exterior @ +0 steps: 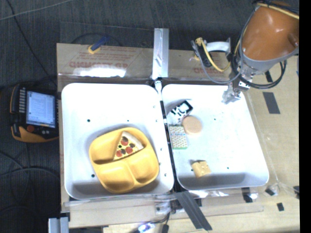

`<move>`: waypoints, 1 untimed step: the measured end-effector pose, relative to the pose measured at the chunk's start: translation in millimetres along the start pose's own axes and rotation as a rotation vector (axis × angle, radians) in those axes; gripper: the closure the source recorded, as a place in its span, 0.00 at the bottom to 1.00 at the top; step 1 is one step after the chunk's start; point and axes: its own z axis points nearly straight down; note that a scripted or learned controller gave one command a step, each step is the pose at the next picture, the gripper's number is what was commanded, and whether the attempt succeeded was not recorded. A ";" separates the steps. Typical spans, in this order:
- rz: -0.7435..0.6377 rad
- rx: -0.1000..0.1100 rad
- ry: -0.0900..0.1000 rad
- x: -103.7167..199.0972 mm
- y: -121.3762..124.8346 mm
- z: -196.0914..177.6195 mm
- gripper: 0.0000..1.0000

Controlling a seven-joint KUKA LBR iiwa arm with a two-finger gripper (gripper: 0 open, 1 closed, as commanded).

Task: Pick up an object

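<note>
The right bin holds a round tan disc, a black-and-white patterned piece, a small green-speckled pad and a tan lumpy block. A yellow divided plate with a pizza slice on it lies in the left bin. My gripper hangs over the right bin's far right corner, well apart from all the objects. Nothing shows between its tips.
The arm's orange wrist with looping cables fills the upper right. A metal divider stands behind the bins. A handheld pendant with a screen lies left of the bench. Brackets edge the bench front.
</note>
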 end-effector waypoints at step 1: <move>-0.082 0.001 0.000 15.6 53.0 -17.3 1.00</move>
